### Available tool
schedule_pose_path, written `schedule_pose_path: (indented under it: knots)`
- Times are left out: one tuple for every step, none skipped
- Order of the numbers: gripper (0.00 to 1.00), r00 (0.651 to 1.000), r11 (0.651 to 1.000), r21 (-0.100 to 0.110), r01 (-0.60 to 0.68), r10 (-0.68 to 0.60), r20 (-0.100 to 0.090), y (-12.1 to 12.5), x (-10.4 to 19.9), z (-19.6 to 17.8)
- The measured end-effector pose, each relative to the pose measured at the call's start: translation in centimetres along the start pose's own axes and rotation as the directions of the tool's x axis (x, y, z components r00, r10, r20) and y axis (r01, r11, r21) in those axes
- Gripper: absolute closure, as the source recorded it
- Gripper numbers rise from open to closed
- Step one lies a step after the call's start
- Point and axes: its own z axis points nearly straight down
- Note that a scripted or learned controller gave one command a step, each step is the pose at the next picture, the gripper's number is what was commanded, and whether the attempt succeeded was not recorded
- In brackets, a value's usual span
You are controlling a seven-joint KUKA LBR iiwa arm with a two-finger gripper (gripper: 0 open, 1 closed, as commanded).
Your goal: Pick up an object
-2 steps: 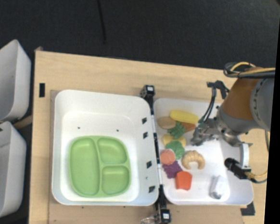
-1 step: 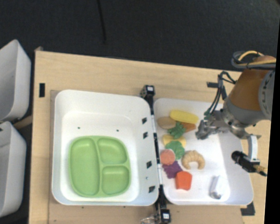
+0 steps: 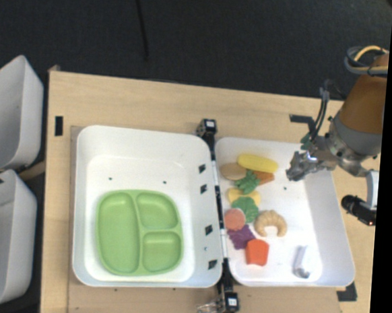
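The end effector (image 3: pixel 298 168) hangs over the far right part of the right bin (image 3: pixel 332 224), just right of the toy food; whether it is open or closed cannot be told, and nothing shows in its grip. Nearest to it lies a yellow corn cob (image 3: pixel 257 163) at the far side of the bin, with a brown round piece (image 3: pixel 233 171) just left of it and an orange carrot (image 3: pixel 264 179) beside it. Nearer sit a green leafy piece (image 3: pixel 248 184), a green broccoli (image 3: pixel 247 206), a pink round slice (image 3: pixel 234 219), a croissant (image 3: pixel 271 222), a purple piece (image 3: pixel 241 236) and an orange-red block (image 3: pixel 257 252). A small grey object (image 3: pixel 300 260) lies apart near the bin's near right corner. The left bin (image 3: pixel 102 145) holds a green divided tray (image 3: pixel 138 231). Both bins rest on the table (image 3: pixel 153 102).
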Motion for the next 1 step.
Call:
schedule_pose_path:
  knots:
    - [1.00,1.000,1.000,0.001,0.002,-0.002,-0.001,0.09,-0.11,-2.01]
